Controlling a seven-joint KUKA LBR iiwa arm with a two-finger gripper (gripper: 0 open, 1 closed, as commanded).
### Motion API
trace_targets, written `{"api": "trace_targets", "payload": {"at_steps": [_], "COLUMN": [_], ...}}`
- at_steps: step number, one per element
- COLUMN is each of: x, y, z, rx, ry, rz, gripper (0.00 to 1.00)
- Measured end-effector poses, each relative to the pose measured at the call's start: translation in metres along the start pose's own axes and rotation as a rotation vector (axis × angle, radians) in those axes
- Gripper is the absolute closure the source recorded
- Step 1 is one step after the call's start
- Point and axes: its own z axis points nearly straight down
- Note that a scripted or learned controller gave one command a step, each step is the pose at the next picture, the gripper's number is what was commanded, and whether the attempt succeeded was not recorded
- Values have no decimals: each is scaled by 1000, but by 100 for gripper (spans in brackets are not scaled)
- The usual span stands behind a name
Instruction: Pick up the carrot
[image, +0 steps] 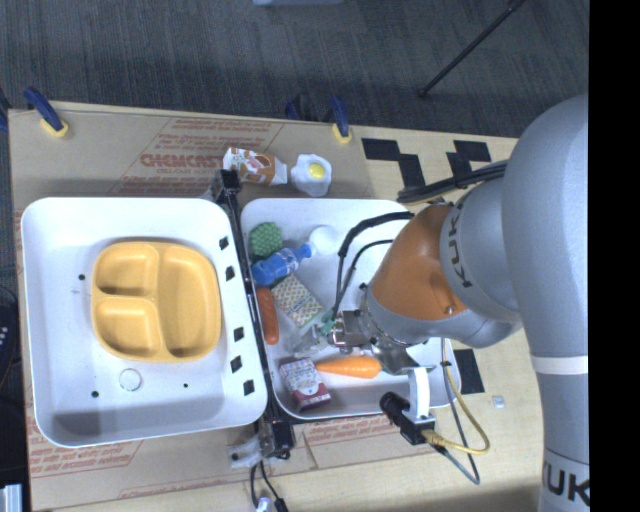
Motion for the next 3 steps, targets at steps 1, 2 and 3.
{"api": "trace_targets", "payload": {"at_steps": [1,2,3], "x": [0,0,22], "y": [0,0,-9], "z": [0,0,0], "rx": [-1,-1,0], "ry": [0,0,1], "rz": [0,0,-94], "gripper": [0,0,0]}}
